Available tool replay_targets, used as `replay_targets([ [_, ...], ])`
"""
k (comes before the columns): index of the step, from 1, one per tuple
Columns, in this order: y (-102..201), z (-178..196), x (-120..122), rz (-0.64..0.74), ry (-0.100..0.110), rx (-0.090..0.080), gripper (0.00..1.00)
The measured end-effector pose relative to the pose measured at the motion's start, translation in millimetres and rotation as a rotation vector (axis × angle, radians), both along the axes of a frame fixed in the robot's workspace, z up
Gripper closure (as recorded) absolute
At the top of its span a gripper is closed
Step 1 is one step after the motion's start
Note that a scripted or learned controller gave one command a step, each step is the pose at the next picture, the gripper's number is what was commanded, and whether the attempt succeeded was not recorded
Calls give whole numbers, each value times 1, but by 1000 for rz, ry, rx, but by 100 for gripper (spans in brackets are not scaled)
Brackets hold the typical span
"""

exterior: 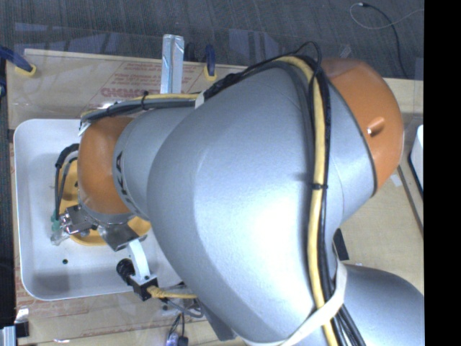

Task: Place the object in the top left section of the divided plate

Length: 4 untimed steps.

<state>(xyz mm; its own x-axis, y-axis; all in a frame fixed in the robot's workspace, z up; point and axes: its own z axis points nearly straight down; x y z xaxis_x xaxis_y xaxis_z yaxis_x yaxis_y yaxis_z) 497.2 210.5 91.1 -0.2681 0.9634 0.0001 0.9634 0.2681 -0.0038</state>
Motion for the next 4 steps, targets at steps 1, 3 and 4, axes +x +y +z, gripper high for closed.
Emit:
replay_targets([
  [1,0,6,-3,7,10,-1,100],
  [3,-5,2,-2,582,-8,-3,100],
  [4,-25,3,-10,1133,-7,-2,100],
])
